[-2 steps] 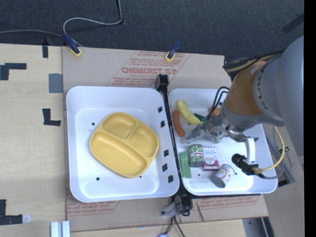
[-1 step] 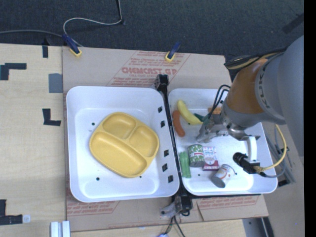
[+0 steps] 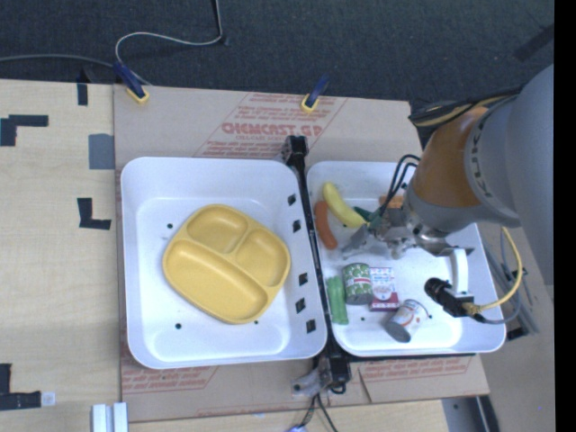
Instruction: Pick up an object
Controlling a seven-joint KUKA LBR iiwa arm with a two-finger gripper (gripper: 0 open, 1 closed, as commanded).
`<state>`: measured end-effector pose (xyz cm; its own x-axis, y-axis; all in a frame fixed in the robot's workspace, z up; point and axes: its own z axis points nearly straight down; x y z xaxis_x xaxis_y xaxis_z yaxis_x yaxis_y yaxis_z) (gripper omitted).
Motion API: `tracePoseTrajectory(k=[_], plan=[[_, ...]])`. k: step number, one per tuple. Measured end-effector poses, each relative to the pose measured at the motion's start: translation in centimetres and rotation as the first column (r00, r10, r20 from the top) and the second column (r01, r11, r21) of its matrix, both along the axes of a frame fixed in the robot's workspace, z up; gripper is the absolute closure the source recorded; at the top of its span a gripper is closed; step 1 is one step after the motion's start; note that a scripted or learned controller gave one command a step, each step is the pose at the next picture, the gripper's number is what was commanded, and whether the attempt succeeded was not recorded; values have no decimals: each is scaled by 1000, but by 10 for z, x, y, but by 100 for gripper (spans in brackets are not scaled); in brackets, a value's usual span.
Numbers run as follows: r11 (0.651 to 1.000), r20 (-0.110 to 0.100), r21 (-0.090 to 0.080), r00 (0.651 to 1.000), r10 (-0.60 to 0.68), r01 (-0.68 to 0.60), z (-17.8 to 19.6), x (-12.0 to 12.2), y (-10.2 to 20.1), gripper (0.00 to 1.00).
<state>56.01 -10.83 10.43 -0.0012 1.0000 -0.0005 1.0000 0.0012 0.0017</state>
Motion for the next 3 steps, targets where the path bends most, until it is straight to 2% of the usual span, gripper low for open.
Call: tracePoseTrajectory(k=[1, 2, 3], plan=[[1000, 1, 0, 1000, 0, 0, -19, 73, -1, 0], [1000, -1, -2, 1000, 2, -2, -9, 73, -2, 100], [1000, 0, -1, 1000, 1, -1, 114, 23, 23, 100]])
